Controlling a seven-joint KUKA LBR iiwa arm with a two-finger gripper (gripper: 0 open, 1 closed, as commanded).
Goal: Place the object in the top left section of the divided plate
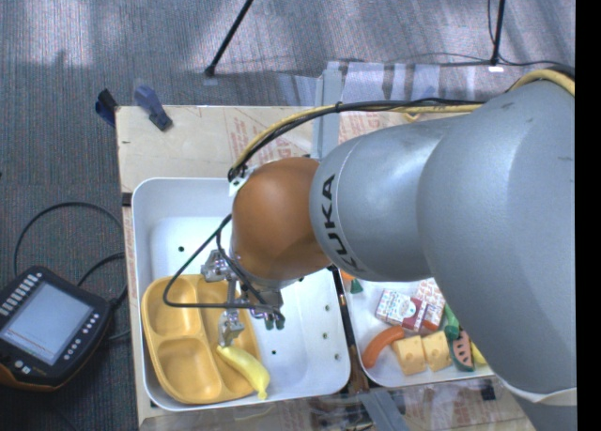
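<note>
Yellow banana [246, 369] on divided plate [178, 345]

Wooden bench [188, 143] bearing two white bins [164, 204], side by side.

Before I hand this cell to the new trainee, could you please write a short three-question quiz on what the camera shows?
1. True or false: the yellow banana lies in the right bin.
2. Which bin holds the divided plate? A) left bin B) right bin
3. Fill in: the gripper hangs above the plate's ____ edge as the camera sees it.

Key: 1 false, it rests at the plate's lower right edge in the left bin. 2 A. 3 right.
</note>
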